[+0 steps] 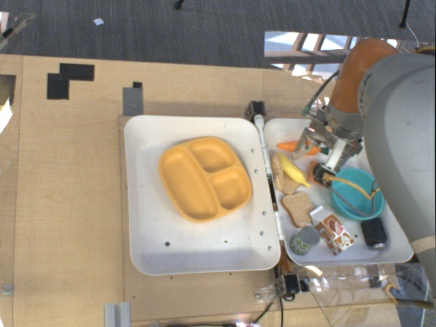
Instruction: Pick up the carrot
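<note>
Camera view: the gripper hangs low in the right bin, at its far end, right over the carrot; whether its pincer is apart or together cannot be told. Near the carrot lies a banana. A yellow divided plate sits in the left bin.

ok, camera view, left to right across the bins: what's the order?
Yellow divided plate → carrot → teal bowl → black object. The rest in the right bin overlaps too much in x to rank.
</note>
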Robot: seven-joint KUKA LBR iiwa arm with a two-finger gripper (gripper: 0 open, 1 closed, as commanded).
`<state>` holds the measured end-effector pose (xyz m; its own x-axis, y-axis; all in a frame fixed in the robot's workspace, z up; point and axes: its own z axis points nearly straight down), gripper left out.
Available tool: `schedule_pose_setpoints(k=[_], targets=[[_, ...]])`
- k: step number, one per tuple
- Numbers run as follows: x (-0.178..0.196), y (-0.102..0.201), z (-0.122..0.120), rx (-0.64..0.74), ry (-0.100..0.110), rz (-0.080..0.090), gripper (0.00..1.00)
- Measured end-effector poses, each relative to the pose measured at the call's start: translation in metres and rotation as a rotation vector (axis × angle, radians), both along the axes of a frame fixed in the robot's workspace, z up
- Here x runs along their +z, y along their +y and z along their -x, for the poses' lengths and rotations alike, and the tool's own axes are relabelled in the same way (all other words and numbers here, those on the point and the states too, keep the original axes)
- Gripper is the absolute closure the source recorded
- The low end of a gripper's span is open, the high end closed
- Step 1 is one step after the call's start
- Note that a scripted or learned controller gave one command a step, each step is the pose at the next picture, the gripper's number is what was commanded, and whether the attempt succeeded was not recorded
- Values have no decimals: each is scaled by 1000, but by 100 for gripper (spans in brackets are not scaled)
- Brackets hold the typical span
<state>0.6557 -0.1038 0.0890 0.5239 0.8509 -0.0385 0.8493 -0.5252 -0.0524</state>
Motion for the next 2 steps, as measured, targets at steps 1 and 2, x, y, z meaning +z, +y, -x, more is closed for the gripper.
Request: schedule_pose_setpoints(k=[1, 2], targets=[[12, 4, -6, 9, -27, -2, 100], [12, 5, -6, 11, -27, -2, 0]])
